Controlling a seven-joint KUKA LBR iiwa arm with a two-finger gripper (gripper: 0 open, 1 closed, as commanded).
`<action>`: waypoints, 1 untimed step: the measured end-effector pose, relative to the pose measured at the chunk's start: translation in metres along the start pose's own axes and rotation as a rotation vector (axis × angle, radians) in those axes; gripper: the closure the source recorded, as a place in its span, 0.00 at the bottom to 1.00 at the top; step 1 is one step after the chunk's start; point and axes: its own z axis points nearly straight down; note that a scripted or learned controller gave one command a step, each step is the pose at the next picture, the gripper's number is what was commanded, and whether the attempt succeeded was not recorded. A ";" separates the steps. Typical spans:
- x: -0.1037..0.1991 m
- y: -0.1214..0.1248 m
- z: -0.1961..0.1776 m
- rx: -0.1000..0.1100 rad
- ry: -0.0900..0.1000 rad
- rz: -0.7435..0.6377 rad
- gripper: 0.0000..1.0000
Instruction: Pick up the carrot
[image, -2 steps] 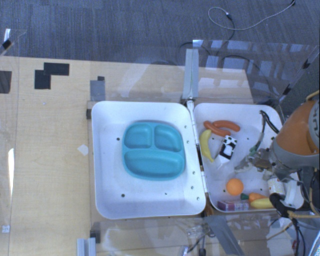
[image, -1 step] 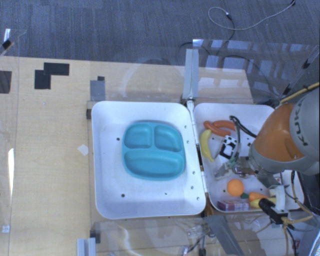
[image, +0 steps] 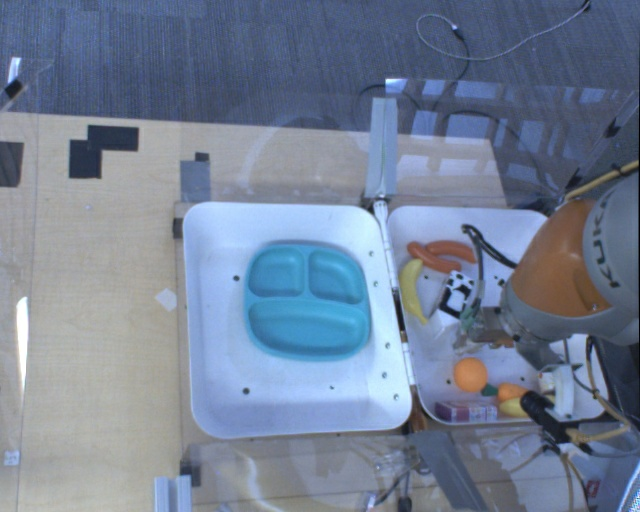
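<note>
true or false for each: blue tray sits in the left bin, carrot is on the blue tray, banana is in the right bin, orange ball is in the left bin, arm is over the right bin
1. The blue tray sits in the left bin. True.
2. The carrot lies on the blue tray. False: it lies in the right bin, near its far edge.
3. The banana is in the right bin. True.
4. The orange ball is in the left bin. False: it is in the right bin, near the front.
5. The arm is over the right bin. True.

Carrot (image: 441, 251) beside banana (image: 412, 288)
</note>
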 end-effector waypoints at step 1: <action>0.050 -0.002 -0.113 0.019 0.002 0.037 1.00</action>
